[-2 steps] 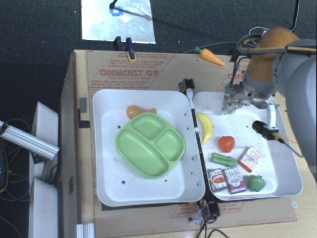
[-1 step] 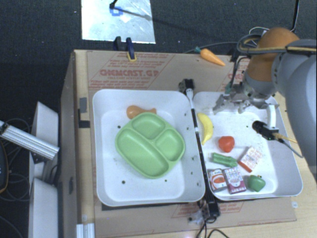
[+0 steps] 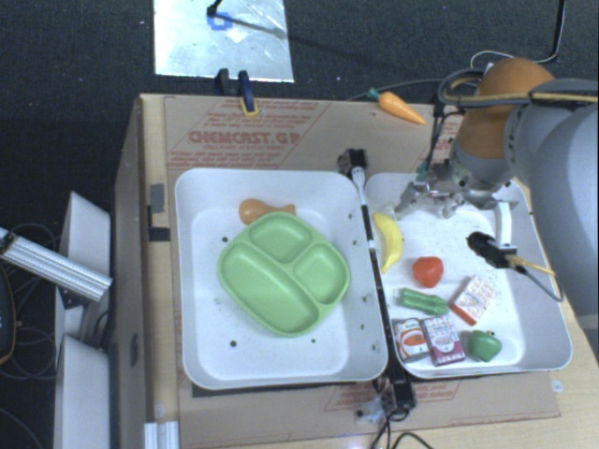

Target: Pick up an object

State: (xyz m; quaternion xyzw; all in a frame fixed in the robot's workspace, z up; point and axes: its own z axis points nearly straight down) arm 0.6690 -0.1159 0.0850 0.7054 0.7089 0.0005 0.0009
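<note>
gripper [image 3: 429, 197] is being held spread open, nothing between its fingers, over the right bin's [image 3: 552, 344] far end | banana [image 3: 389, 240] is lying just beside it, toward the divider, long axis running along the divider | likely nearest target

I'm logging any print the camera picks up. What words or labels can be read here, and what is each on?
"CHEMCAST GP" in red, last letters uncertain: on the brown sheet behind the bins.
Fainter red lines around it: too blurred.
Small packets in the right bin: print too small.
Pale wrapper: unreadable.
</note>
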